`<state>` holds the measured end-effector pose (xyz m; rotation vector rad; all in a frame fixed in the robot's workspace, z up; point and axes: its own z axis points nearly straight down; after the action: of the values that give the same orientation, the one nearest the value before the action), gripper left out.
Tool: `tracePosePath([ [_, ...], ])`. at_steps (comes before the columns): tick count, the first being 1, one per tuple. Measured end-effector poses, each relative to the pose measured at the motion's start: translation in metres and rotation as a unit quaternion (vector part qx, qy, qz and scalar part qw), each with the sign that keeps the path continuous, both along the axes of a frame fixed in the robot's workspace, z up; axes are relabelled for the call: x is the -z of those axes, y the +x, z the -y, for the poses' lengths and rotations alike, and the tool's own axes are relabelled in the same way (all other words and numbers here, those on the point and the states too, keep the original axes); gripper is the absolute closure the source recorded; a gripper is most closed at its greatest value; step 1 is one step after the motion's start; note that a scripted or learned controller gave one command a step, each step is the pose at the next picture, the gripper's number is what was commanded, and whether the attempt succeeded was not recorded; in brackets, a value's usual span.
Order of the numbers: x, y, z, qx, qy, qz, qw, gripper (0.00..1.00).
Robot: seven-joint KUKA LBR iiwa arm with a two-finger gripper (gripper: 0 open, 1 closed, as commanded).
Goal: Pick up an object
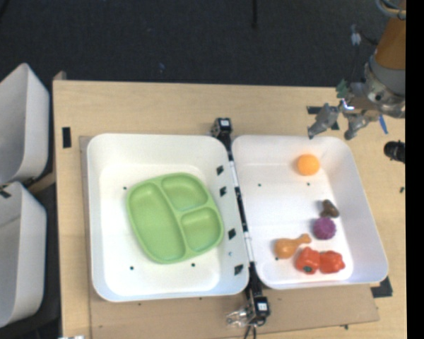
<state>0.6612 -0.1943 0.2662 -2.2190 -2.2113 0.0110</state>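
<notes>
Gripper (339, 122) hovers spread beyond the right bin's (360, 189) far rim.
Orange drumstick toy (291, 246) lies left-right, knob left; no writing readable.

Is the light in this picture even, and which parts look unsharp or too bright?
Camera view: light is soft and even, with faint shadows; the white right bin looks nearly overexposed; the gripper is slightly blurred; the small dark object is too unsharp to identify.

Green divided tray (174, 217) in left bin (106, 210).
</notes>
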Motion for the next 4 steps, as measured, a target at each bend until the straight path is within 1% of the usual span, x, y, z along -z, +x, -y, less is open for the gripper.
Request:
tracePosePath([
  [1, -0.009, 0.002, -0.001, -0.001, -0.0015, 0.007, 1.0000, 0.00],
  [2, 0.035, 0.003, -0.006, -0.003, -0.0017, 0.005, 1.0000, 0.00],
  [3, 0.077, 0.005, -0.002, -0.002, -0.0018, 0.005, 1.0000, 0.00],
  [4, 0.139, 0.001, 0.002, -0.001, -0.0016, 0.004, 1.0000, 0.00],
])
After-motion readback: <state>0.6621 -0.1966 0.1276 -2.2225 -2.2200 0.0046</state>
